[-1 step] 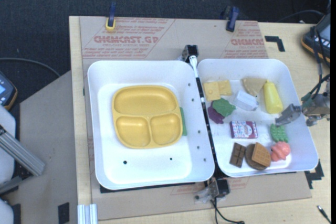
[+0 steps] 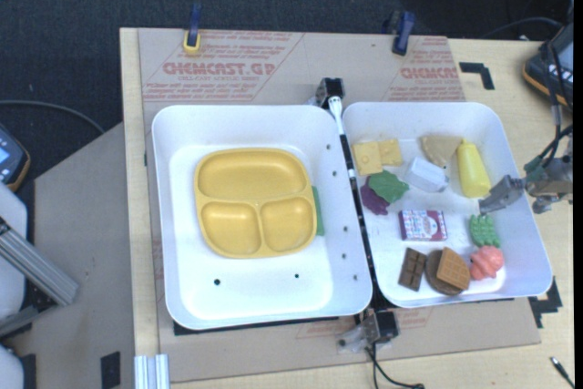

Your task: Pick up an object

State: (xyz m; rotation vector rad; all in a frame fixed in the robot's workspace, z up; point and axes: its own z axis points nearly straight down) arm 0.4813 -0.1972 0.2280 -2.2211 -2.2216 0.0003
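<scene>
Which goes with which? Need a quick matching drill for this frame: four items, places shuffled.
Items:
1. yellow divided plate
2. yellow bottle
3. chocolate bar
4. cheese slice

Places:
A. right bin, near edge, beside the waffle
B. right bin, far left corner
C. left bin
D. right bin, far right, close to the end effector

Pairs: 1-C, 2-D, 3-A, 4-B

Grey metal gripper (image 2: pixel 506 193) with slim fingers, dark housing behind it, thin cables trailing off
</scene>
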